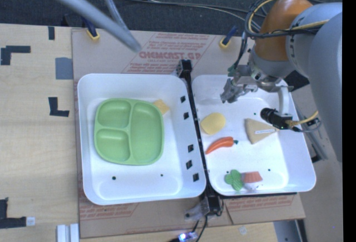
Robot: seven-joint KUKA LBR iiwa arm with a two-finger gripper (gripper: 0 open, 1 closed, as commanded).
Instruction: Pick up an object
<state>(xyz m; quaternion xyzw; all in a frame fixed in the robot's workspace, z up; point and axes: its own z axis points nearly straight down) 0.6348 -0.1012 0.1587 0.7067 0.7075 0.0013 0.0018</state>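
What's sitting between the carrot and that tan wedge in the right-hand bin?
Nothing: in the camera view, bare white bin floor separates the carrot from the wedge. The yellow lemon lies above the carrot, off that line.

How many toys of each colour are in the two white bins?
Green: 2, the divided plate and the broccoli
Yellow: 2, the lemon and the small piece by the plate
Orange: 1, the carrot
Tan: 1, the wedge
Red and white: 1, the block
Total: 7
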